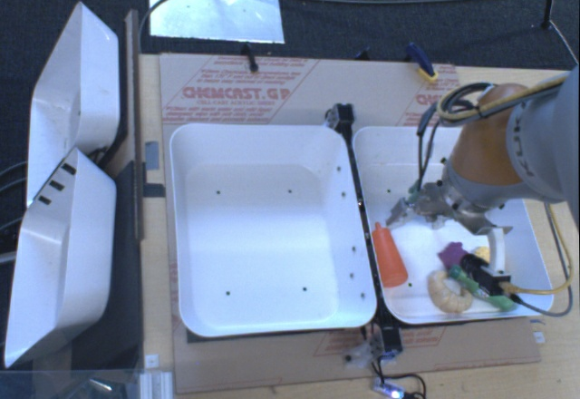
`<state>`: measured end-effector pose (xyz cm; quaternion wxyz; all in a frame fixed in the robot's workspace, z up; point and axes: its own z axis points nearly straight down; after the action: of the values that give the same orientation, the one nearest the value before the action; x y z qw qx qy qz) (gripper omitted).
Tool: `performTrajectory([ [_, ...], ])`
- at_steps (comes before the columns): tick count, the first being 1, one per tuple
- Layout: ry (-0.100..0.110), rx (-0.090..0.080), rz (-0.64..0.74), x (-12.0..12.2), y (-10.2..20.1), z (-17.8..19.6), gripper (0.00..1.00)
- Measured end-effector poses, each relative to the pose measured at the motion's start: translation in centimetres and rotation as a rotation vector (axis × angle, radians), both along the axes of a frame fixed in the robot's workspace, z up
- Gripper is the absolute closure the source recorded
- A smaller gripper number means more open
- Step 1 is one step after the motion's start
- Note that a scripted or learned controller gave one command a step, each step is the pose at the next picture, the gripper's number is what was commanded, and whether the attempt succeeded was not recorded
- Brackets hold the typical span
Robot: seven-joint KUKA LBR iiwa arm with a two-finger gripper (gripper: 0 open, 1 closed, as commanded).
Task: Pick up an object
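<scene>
As the overhead camera looks down at a slant on my bench, I see the grey arm coming in from the right and bending over the right bin. Its gripper sits over the middle of that bin, pointing toward the wall it shares with the left bin. From this angle I cannot tell how far the gripper is open, and I can make out nothing held in it. The things to pick lie in the near part of the right bin. An orange cone lies along the bin's left wall with its narrow end pointing away from me, close to the gripper but apart from it. A purple piece sits further right, below the wrist in the picture. A beige ring lies by the front wall, just beside the purple piece.
</scene>
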<state>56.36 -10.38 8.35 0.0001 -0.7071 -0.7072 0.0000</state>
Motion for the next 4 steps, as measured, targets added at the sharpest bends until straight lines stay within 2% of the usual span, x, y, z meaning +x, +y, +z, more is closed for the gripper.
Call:
performTrajectory([
  [1,-0.003,0.000,0.000,0.1,0.0,1.2,1.00],
  [2,-0.005,0.000,0.001,0.9,0.5,5.9,1.00],
  [4,-0.005,0.000,0.001,0.2,0.8,16.4,1.00],
])
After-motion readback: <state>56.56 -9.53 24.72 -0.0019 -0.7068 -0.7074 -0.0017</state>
